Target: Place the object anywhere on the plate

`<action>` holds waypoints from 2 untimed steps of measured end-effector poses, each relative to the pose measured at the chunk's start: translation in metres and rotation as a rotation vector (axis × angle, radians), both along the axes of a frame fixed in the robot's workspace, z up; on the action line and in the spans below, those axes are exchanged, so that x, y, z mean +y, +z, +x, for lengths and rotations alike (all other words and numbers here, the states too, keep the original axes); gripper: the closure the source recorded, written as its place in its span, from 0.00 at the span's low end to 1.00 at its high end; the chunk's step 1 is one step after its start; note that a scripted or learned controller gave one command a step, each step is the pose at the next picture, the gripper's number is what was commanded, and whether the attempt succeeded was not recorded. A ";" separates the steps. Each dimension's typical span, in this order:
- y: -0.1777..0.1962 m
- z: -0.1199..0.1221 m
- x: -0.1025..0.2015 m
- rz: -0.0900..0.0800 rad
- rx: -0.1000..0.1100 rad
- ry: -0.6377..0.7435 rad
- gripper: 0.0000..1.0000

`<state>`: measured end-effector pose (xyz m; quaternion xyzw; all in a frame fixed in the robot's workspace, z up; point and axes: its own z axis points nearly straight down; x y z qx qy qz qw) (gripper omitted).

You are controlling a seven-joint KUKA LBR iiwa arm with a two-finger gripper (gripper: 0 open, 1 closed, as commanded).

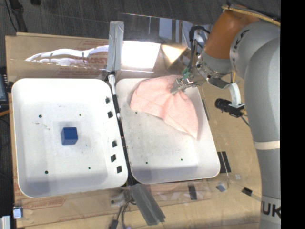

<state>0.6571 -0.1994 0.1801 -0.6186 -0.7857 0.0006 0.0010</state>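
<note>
Pink cloth (167,105) hangs toward five o'clock from your claw (180,86), pinched shut on its top corner.

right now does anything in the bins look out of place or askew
Yes. A pink cloth lies crumpled and folded across the right bin's far corner, under the gripper. The blue cube sits alone in the left bin.

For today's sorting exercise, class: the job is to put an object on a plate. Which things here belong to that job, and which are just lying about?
Belongs to the job:
- tool, at the pink cloth's top edge
- pink cloth, in the right bin

Just lying about:
- blue block, in the left bin
- cardboard behind the bins
</note>
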 end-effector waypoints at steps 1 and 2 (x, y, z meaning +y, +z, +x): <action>0.051 0.001 0.001 0.000 -0.002 0.007 1.00; 0.040 -0.004 0.054 0.001 0.002 0.415 1.00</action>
